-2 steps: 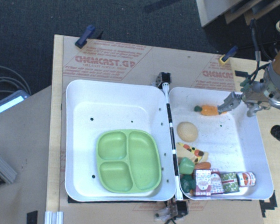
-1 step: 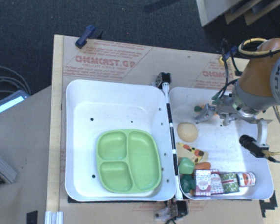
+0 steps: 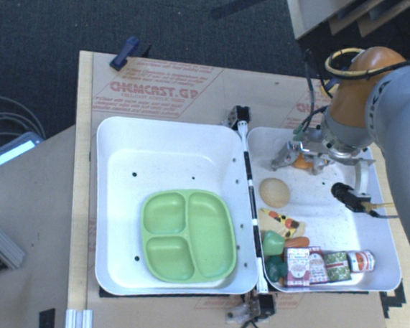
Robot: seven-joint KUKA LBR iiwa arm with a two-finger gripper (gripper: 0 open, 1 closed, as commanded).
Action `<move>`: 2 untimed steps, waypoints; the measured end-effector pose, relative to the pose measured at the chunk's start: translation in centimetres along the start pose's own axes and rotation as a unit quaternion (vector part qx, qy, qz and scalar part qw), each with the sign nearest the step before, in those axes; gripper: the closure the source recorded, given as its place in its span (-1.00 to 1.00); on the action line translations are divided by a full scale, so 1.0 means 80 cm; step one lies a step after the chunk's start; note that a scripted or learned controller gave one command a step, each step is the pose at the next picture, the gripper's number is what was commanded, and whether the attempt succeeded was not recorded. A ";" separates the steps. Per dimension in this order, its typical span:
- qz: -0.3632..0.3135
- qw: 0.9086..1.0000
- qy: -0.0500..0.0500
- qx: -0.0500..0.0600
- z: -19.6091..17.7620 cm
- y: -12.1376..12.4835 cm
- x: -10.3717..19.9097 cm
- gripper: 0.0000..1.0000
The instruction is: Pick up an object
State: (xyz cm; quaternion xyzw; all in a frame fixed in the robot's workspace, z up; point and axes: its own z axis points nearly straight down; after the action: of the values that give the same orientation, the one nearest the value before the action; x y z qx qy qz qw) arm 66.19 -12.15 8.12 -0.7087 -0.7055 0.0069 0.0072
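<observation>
orange, a small rounded object (image 3: pixel 303 162) sits half hidden under the grey two-finger gripper (image 3: pixel 303 158) in the right shallow white bin (image 3: pixel 384 213). whether the fingers grasp it, i cannot tell.

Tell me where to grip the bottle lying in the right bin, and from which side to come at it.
Grip the bottle across its labelled body, probably from straight above. It lies on its side along the right bin's near wall, white cap toward the right. Set the fingers across its short width, since the red carton crowds its left end. The gripper is at the bin's far end.
</observation>
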 end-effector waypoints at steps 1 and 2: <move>-0.001 1.000 0.000 -0.005 -0.009 0.003 -0.021 -1.00; -0.002 1.000 -0.001 -0.008 -0.004 0.005 -0.049 -1.00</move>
State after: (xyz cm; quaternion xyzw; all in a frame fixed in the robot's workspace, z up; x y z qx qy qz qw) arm 66.54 -16.06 8.42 -0.7075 -0.7067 0.0018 0.0012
